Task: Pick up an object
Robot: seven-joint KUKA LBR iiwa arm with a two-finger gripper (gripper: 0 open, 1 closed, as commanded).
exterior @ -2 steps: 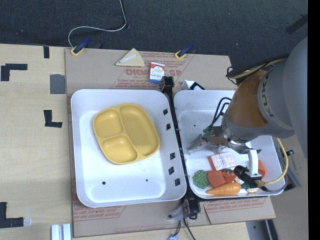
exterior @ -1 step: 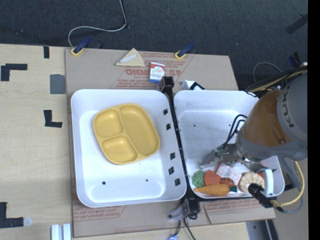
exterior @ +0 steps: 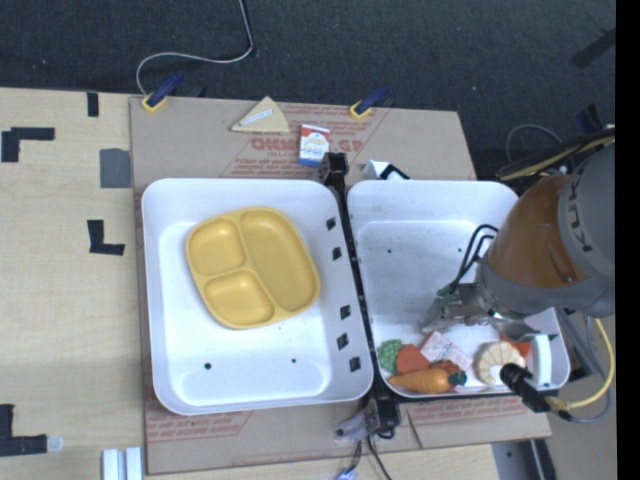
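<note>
the gripper [exterior: 452, 308] hung low inside the right bin [exterior: 420, 203], near its front edge, and whether it was open or closed could not be told. just beside it, along that front edge, lay a carrot [exterior: 425, 379], a small packet [exterior: 438, 348] and a round slice [exterior: 492, 361]. the left bin [exterior: 165, 268] carried a yellow divided plate [exterior: 252, 266] toward its back.

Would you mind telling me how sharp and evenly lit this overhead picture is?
Camera view: lighting is soft and even, with faint shadows along the left bin walls; the yellow divided plate is crisp, while the gripper and the small items near the toy carrot look slightly soft.
</note>
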